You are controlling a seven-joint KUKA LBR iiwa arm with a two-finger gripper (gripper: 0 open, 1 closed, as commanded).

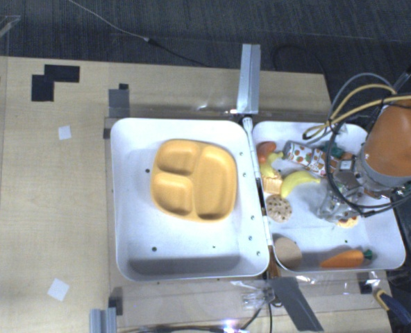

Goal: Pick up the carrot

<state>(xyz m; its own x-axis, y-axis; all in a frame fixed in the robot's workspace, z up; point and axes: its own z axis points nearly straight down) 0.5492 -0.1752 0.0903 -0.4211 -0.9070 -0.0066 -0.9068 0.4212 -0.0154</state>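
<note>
While the carrot point(344, 259) lies untouched near the right bin's point(393, 245) front wall, my pincer point(336, 210) hovers above, its state unreadable.

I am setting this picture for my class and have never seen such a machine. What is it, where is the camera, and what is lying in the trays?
One camera looks down at a slant on a bench with two white trays. The left tray holds a yellow divided plate. The right tray holds toy food: a carrot near its front edge, a banana, a cookie and other small items. The grey and orange shape at the right is a robot arm. Its gripper is low over the right tray, away from the carrot. I cannot tell whether it holds anything.
</note>
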